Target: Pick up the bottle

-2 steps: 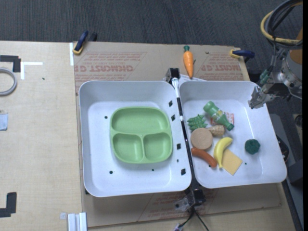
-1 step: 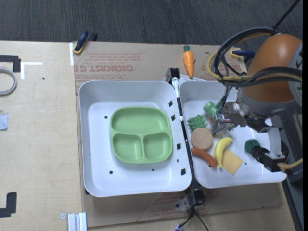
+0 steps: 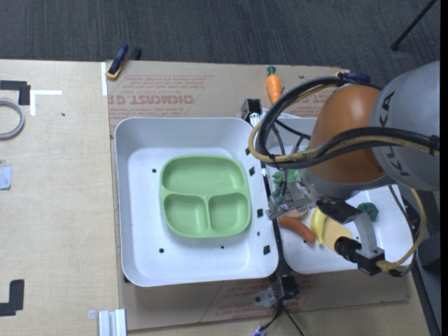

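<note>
Bins sit side by side on the bench. Left bin (image 3: pixel 133 208) holds a green plate (image 3: pixel 206 196) with three compartments, lying flat near the middle. Right bin (image 3: pixel 392 236) holds an orange carrot-like piece (image 3: pixel 297 228), a yellow item (image 3: pixel 323 226) just beside it, and a small green thing (image 3: pixel 369 211) farther right. None of these can be told for certain as the bottle. Arm (image 3: pixel 364 142) reaches in from the right and hangs low over the right bin's left part; its bulk covers the gripper.
</note>
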Controlling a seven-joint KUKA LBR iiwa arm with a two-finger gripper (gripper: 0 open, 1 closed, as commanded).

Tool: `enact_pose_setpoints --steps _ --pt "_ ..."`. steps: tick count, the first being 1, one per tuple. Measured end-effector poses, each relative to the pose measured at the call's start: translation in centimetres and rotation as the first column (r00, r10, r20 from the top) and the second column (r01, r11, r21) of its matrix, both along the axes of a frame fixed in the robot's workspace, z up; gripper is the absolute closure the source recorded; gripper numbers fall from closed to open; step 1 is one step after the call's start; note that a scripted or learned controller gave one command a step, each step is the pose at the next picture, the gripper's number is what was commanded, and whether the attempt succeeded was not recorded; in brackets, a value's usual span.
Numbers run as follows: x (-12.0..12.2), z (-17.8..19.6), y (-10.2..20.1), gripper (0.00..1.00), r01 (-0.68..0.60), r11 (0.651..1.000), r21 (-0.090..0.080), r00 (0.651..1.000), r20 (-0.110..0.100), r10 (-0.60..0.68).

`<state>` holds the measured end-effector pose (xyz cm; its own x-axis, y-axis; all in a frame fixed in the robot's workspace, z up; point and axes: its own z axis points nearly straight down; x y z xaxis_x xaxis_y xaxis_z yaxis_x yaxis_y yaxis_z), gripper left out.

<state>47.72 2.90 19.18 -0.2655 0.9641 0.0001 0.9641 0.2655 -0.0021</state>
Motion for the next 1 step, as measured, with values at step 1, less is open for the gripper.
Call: enact_pose_setpoints --steps 1 --pt "0.01 1.46 8.22 1.0 0.143 0.99 -0.001 0.99 0.001 -0.143"
